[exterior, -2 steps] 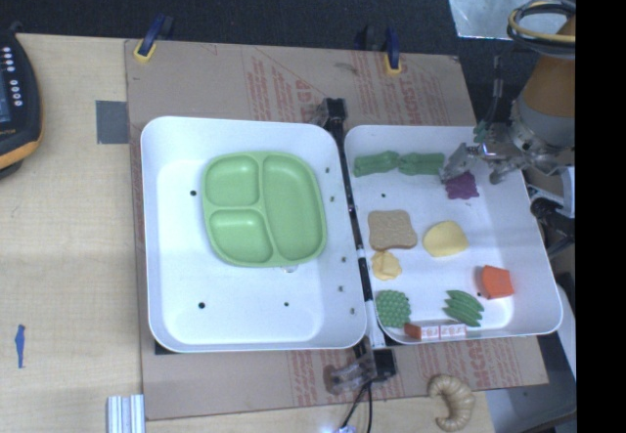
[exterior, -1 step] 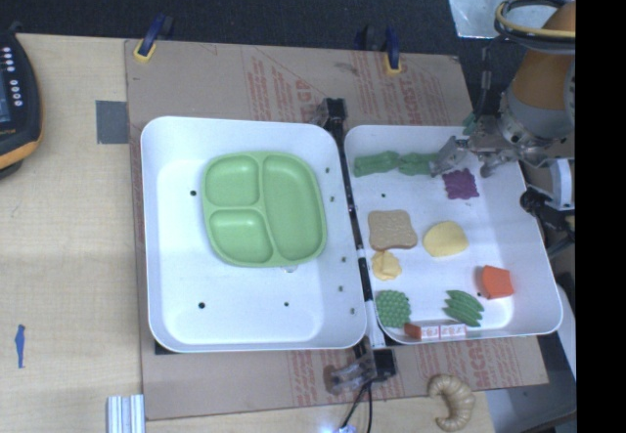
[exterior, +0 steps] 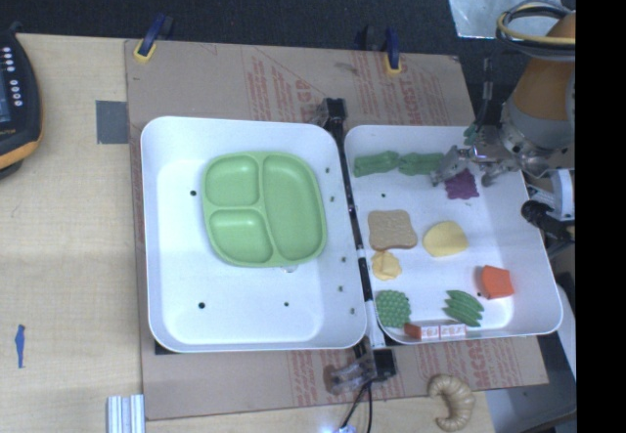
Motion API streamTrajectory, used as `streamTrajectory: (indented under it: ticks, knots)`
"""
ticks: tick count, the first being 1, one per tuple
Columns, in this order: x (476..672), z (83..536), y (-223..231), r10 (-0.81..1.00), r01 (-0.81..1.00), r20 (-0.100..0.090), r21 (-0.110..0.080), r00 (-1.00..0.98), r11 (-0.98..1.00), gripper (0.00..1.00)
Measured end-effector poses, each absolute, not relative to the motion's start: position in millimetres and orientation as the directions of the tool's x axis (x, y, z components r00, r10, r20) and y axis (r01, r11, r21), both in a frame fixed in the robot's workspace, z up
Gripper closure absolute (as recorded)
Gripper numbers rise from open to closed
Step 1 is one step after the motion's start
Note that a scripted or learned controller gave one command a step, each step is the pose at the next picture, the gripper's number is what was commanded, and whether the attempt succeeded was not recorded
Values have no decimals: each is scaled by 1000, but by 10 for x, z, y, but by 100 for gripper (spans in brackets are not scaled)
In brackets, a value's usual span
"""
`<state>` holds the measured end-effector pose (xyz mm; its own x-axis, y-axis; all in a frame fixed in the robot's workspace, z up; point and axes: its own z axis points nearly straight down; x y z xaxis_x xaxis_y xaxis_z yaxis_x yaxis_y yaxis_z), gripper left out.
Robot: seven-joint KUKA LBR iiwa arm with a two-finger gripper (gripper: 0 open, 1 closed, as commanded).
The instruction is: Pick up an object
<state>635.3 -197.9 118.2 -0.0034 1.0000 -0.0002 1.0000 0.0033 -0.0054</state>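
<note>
- Nearest the camera, outside both bins: a tan croissant [exterior: 453,399] on the bench's front edge.
- Right bin [exterior: 523,324], front row: a dark green round piece [exterior: 392,305], a green pod-shaped piece [exterior: 464,308] and an orange block [exterior: 496,281].
- Right bin, middle: a brown bread slice [exterior: 391,230] just beside a yellow lump [exterior: 445,239], with a smaller yellow piece [exterior: 385,265] in front of the bread.
- Left bin [exterior: 176,314]: a green divided plate [exterior: 264,208] lying flat.
- Right bin, far end: a long green vegetable [exterior: 398,164]; next to it a purple object [exterior: 461,186].
- Gripper [exterior: 476,165]: directly over the purple object; whether its fingers are apart or together cannot be made out.
</note>
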Motion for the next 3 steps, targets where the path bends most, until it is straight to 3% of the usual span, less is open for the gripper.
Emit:
streamTrajectory:
  ticks: [1, 2, 3]
  knots:
    - [6573, 913, -2118, 1000, 1000, -1, 0, -6, 6, 0]
    - [6431, 1080, -2116, 1000, 1000, 1, -4, -3, 3, 0]
    - [6551, 917, -2113, 1000, 1000, -1, 0, -6, 6, 0]
